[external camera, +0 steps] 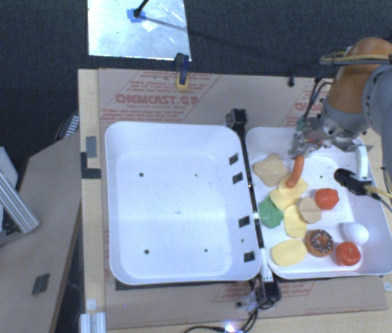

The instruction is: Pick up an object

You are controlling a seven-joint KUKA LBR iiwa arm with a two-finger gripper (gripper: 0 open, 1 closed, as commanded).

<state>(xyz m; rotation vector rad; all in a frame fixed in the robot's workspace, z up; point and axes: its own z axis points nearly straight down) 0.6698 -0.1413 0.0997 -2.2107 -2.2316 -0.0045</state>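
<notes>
Right white bin (383, 255): claw (300, 151) seemingly clamped on upright orange carrot (295, 172) above toy food.

Glossy white plastic bins (175, 134) sit on matt cardboard (154, 92).

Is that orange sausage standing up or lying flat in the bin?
Tilted, nearly upright. The orange sausage rises from the yellow pieces toward the gripper. Whether it is gripped: cannot tell.

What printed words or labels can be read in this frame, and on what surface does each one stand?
"CHEMCAST GP": red letters on the brown paper-covered board behind the left bin.
More red print on the board near the right bin and along the front edge: too small and blurred to read.
</notes>
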